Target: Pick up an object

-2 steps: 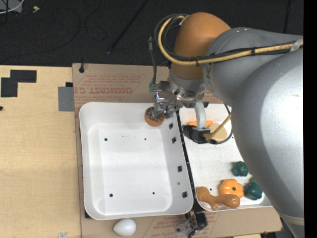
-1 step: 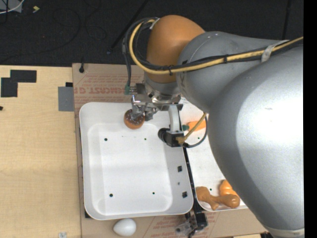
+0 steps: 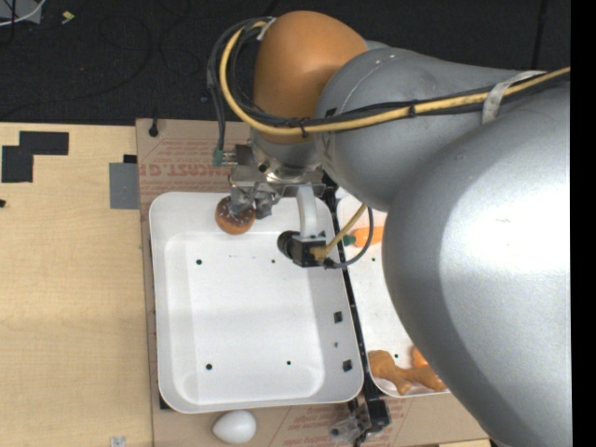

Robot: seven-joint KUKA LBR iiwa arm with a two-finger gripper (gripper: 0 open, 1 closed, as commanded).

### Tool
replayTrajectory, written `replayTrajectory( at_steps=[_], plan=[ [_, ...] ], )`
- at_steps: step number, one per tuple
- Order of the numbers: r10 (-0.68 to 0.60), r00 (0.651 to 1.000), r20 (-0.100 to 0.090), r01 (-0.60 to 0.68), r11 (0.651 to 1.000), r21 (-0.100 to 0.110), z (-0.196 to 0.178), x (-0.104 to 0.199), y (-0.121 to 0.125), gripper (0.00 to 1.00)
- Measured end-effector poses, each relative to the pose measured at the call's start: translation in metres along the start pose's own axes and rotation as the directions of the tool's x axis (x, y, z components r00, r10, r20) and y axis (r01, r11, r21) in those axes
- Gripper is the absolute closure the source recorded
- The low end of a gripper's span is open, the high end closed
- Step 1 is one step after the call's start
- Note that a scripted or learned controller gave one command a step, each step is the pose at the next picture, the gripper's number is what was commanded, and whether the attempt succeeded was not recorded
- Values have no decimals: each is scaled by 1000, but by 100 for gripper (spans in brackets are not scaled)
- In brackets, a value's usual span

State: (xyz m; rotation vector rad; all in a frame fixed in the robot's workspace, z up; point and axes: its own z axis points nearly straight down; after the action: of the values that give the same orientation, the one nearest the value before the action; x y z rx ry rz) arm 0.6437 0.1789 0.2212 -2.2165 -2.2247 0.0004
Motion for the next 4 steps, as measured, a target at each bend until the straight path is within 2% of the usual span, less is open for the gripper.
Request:
replayTrajectory(
  at_steps=[1, 2, 3, 4],
  plan=[
    [-1, 1000, 1, 1, 1000, 2, 11, 50, 0, 100],
    [0, 1000, -5, 0, 1000, -15, -156, 50, -27, 100],
    [1, 1000, -4, -1, 1000, -15, -327, 35, -55, 100],
    [12, 1000, 5, -12, 1000, 9, -260, -69, -56, 100]
  ],
)
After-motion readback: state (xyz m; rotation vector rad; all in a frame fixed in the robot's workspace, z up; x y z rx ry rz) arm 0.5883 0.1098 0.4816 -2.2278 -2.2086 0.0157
